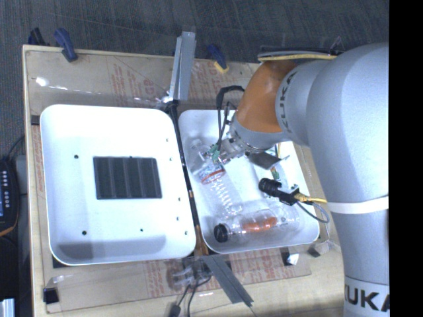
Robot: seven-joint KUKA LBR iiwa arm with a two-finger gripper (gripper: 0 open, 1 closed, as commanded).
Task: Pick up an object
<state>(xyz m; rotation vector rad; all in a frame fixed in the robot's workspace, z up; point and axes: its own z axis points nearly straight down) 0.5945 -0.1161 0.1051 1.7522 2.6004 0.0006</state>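
Your grey arm with its orange band (264, 101) reaches from the right into the right-hand shallow white bin (192, 127); the pincer (221, 152) sits low near that bin's upper middle, and you cannot tell how it is set; a clear ribbed plastic bottle (221, 189) lies just beside it, slanting toward the near wall; a clear bottle with a black cap and orange contents (254, 226) lies along that wall; the left-hand white bin (66, 144) holds a dark ribbed rectangular pad (127, 177) on the surface (99, 78).

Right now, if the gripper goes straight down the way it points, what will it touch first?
Probably the clear plastic bottle lying under the gripper in the right bin. Depth is hard to judge from this slanted view, so it could also reach the bin floor just beside it.
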